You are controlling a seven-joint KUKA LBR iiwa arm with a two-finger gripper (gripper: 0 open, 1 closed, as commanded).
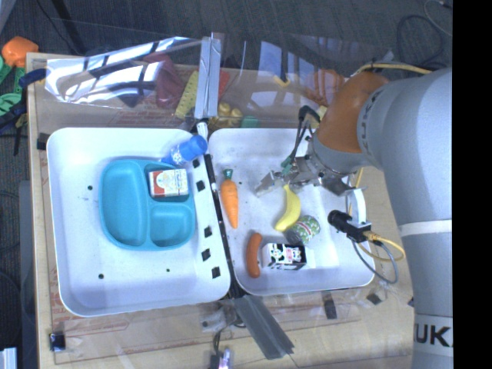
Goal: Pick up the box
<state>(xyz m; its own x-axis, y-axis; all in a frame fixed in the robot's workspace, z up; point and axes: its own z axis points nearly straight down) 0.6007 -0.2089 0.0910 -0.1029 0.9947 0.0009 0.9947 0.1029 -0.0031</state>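
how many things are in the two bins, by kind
cartons: 2, red-and-white carton, black-and-white carton
toy food: 3, carrot, banana, sausage
bottle: 1
blue tray: 1
green round item: 1
total: 8

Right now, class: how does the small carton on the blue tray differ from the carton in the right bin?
The red-and-white carton rests on the blue tray in the left bin; the black-and-white carton lies on the right bin's floor. The first sits alone on its tray; the second lies beside a sausage. Both are small drink-style boxes.
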